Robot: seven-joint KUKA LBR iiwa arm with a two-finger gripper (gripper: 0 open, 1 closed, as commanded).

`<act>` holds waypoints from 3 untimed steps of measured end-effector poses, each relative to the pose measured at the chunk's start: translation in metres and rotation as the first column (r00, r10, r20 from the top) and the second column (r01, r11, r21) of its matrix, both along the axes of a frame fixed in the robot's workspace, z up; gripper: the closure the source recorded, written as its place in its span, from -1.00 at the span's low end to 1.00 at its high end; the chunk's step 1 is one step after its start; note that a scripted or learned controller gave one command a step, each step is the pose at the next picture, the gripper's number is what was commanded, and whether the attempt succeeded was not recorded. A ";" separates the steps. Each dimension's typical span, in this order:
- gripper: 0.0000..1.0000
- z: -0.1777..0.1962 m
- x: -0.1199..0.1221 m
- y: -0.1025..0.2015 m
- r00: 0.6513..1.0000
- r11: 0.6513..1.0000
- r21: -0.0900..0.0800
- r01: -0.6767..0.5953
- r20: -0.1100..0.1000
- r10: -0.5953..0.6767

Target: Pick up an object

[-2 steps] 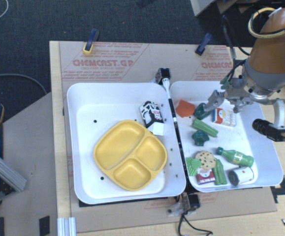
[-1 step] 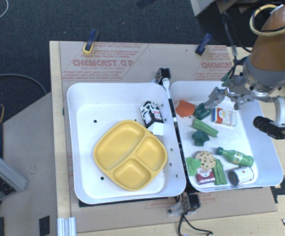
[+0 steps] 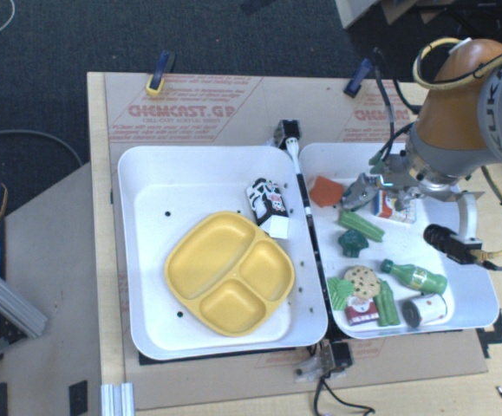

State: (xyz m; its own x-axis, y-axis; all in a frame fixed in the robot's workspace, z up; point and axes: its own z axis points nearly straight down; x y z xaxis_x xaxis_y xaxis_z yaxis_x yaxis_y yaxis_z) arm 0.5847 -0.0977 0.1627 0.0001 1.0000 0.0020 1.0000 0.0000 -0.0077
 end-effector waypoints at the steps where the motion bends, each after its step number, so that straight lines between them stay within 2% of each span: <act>1: -1.00 -0.056 0.000 -0.010 1.000 1.000 0.000 0.001 0.000 -0.001; 2: -1.00 -0.079 -0.001 -0.009 1.000 1.000 -0.001 0.000 0.002 0.000; 3: 1.00 -0.068 0.000 -0.009 1.000 1.000 -0.001 0.002 0.006 -0.002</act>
State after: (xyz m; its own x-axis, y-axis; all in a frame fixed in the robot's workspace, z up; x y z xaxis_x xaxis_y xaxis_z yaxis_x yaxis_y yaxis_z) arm 0.5845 -0.1070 0.0951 0.0019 1.0000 0.0005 1.0000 -0.0019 -0.0013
